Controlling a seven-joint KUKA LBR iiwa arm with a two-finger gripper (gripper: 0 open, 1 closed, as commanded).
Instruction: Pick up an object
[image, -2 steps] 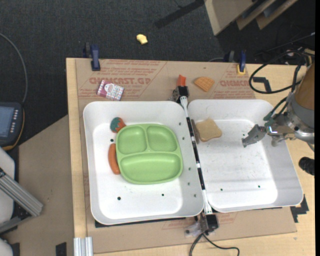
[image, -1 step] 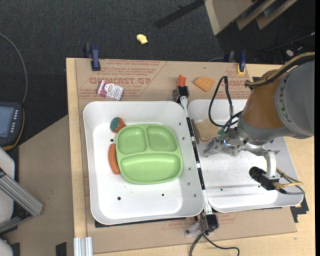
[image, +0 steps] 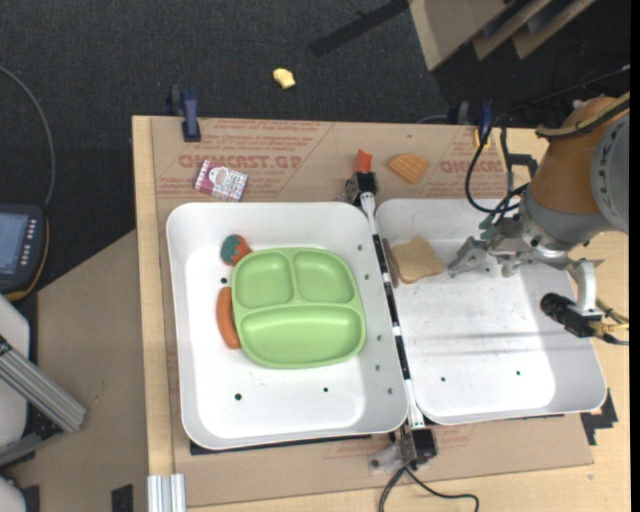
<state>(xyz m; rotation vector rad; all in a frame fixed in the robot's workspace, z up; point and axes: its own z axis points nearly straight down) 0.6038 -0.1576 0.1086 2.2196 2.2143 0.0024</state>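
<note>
Right now the gripper (image: 478, 256) hangs in the right bin (image: 500, 370), jaws spread and empty, just beside the toast (image: 416, 260); centre over it before closing

Grey arm (image: 612, 180) with orange band, black cables, metallic gripper (image: 478, 255).

Two shallow white bins side by side on cardboard-topped table (image: 300, 150). Left bin (image: 195, 330) holds a green 3-compartment plastic plate (image: 297, 306), w/ an orange sausage-shaped toy (image: 228, 318) touching its left edge and a small red-and-teal toy (image: 235, 248) at its upper left corner. Right bin (image: 500, 370) holds a tan bread-slice toy (image: 416, 259) near its upper left corner. Grey arm's gripper (image: 478, 254) sits just right of the bread, fingers (image: 462, 262) spread apart, nothing between them.
</note>
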